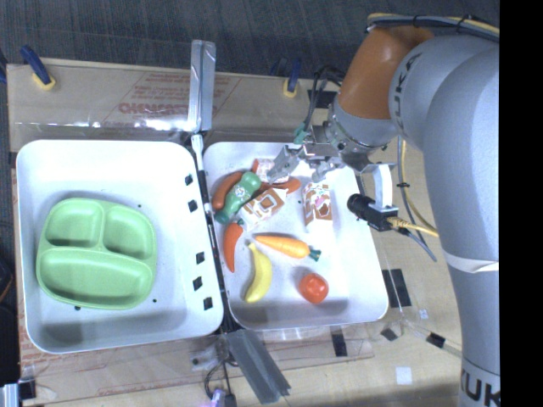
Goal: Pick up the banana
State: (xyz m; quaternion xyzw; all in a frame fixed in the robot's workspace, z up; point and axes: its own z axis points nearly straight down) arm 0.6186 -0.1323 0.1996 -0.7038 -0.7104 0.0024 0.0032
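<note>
The yellow banana lies lengthwise in the front part of the right bin, between an orange pepper on its left and a red tomato on its right. My gripper hangs over the back of that bin, well behind the banana and apart from it. Its fingers are spread open with nothing between them, just above a pile of packets.
Behind the banana lie a carrot, a brown-and-white box, a snack packet, a green item and an orange one. The left bin holds a green divided plate.
</note>
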